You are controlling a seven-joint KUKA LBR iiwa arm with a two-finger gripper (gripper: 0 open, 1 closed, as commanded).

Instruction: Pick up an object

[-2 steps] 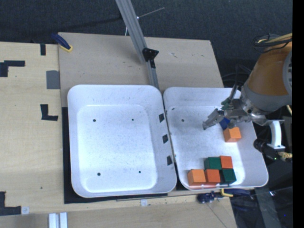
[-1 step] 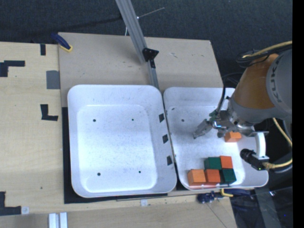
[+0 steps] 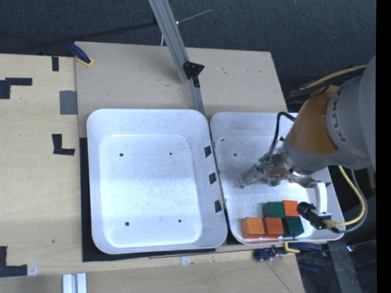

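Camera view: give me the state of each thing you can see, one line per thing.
Gripper: low inside the right bin, nothing visibly held.
Blocks: orange and green, clustered at the right bin's near edge, apart from the gripper.
Right bin: holds the blocks.
Left bin: upright beside it.

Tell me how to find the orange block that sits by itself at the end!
Look at the right white bin, the one the grey arm reaches into. Along its near edge is a huddle of orange and green blocks. Yours is the orange block at the left end, nearest the other bin, with no green block touching it.
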